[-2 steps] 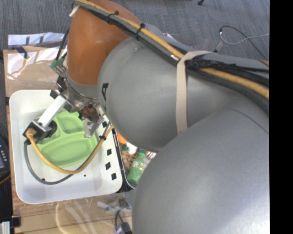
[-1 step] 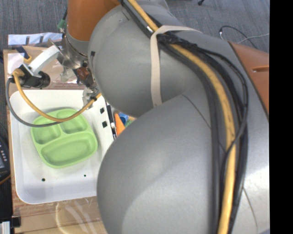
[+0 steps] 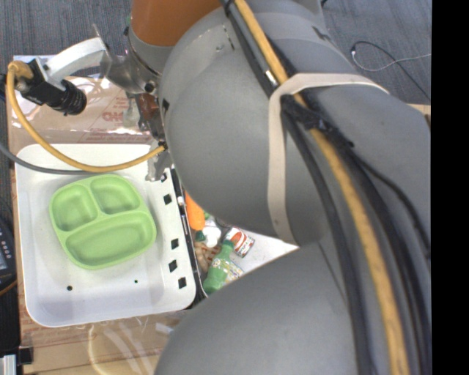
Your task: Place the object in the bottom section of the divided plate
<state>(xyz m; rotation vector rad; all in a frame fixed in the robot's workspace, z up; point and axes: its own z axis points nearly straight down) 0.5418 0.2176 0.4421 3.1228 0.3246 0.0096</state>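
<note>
We see the grey arm (image 3: 293, 183) filling most of the frame, its orange band (image 3: 165, 18) at the top. In the left white bin (image 3: 44, 293) lies a green divided plate (image 3: 102, 220). Beside the arm, in the right bin, we glimpse small objects (image 3: 220, 253), partly hidden.

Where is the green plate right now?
The green divided plate lies flat in the left white bin, toward the left of the camera view. The grey arm looms to its right.
</note>
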